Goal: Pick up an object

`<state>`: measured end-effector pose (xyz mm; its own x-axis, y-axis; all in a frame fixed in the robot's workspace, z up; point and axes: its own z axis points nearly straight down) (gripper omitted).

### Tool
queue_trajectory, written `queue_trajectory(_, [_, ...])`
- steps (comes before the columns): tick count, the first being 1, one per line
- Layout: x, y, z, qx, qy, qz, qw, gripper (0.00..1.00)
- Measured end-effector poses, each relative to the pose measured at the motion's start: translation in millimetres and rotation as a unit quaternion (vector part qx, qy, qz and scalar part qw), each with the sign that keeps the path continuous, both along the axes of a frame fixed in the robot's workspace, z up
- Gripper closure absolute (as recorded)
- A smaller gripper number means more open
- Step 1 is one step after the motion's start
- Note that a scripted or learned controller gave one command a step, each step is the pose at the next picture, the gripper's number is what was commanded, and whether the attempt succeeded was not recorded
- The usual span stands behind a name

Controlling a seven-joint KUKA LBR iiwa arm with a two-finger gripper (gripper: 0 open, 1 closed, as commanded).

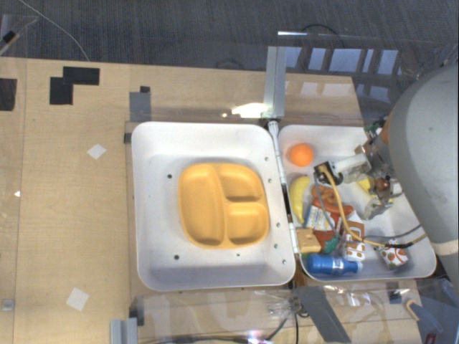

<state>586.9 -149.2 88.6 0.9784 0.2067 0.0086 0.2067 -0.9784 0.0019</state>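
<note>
Camera view, looking down at a slant. Wooden bench (64,213) carries two shallow white bins side by side. Left bin (154,192) holds one yellow divided tray (223,205), lying flat near its middle, three compartments facing up.

Right bin (416,260) is crowded. Orange ball (301,155) sits at the far left corner, apart from the rest. Just near of it, a yellow banana-like piece (299,194) lies along the left wall. Blue cylinder (331,265) lies on its side against the near wall. Between these, a heap of small mixed items (331,217), overlapping; individual pieces hard to separate at this resolution. A small white, red-marked object (393,255) rests near the bin's near right corner.

Grey arm (430,170) comes in from the right and covers the bin's right side. The hand (373,181) is low over the right bin, just right of the heap. Cannot tell how its grasping parts are set; cables and clutter obscure them. Nothing is visibly gripped. All candidate objects lie in the bins.
</note>
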Motion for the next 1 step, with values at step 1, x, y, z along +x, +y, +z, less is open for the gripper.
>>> queue_trajectory(1, [-25.9, -57.9, 46.2, -0.0016, 0.003, 0.147, 0.9892, 0.0])
